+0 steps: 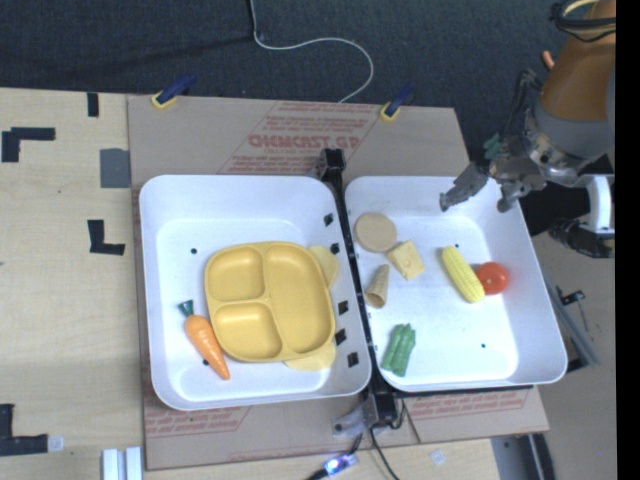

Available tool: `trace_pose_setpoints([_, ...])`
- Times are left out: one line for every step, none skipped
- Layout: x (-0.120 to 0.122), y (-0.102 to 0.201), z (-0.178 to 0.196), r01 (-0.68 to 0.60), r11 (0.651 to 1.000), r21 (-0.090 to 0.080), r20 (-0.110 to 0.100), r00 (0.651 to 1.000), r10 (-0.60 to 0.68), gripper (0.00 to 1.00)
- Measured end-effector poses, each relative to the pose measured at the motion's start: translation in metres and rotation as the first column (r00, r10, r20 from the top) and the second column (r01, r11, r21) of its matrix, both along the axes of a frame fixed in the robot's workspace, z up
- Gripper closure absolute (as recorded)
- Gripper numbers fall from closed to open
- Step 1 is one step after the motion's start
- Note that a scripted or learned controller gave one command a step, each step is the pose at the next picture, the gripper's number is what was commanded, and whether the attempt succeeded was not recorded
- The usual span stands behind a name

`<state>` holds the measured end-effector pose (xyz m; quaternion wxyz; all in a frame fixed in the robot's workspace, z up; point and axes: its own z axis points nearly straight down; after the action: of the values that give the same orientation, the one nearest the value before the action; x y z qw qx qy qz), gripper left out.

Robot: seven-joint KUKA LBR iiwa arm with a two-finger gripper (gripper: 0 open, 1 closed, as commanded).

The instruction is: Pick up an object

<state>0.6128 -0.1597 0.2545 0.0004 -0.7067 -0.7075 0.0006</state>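
Note:
My gripper hangs over the far right corner of the right bin. It is open, its two fingers spread wide with nothing between them. In this bin lie a yellow corn cob with a red tomato touching its right side, a cheese wedge, a round tan biscuit, a small cone and a green vegetable. The corn and tomato lie nearest the gripper, toward the camera from it.
The left bin holds a yellow divided plate and an orange carrot at its left. A black divider runs between the bins. The grey and orange arm stands at the right edge.

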Motion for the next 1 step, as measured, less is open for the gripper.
trace_pose_setpoints([-0.0033,-0.0045,-0.0633,0.000,1.000,0.000,-0.006,1.000,0.000,0.00])
